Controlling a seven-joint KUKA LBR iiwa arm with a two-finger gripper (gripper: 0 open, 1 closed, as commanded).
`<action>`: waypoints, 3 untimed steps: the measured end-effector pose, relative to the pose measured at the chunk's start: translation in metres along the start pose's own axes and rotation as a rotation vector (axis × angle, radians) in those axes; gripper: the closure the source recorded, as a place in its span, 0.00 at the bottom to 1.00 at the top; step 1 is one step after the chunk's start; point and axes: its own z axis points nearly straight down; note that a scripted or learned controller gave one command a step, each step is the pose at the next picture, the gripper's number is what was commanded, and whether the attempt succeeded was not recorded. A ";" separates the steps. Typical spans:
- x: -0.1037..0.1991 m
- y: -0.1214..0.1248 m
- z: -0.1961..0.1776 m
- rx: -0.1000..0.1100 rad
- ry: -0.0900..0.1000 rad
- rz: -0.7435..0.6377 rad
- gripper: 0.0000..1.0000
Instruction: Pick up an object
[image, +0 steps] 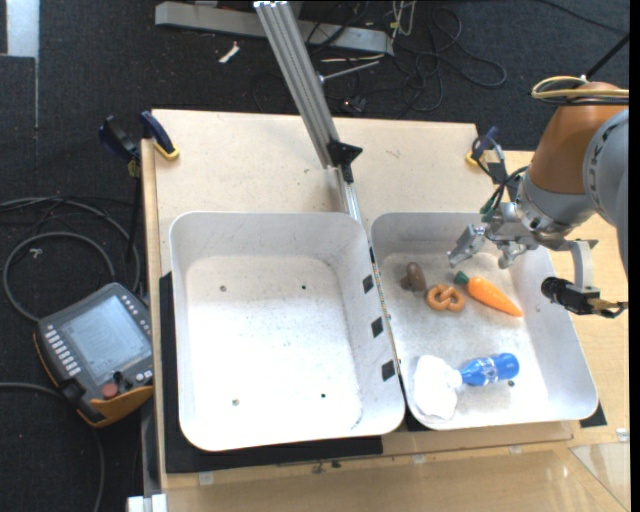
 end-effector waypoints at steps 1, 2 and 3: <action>0.000 0.002 -0.014 -0.007 -0.002 -0.001 1.00; 0.009 0.005 -0.062 -0.011 -0.002 -0.003 1.00; 0.002 0.000 -0.113 -0.011 -0.003 0.000 1.00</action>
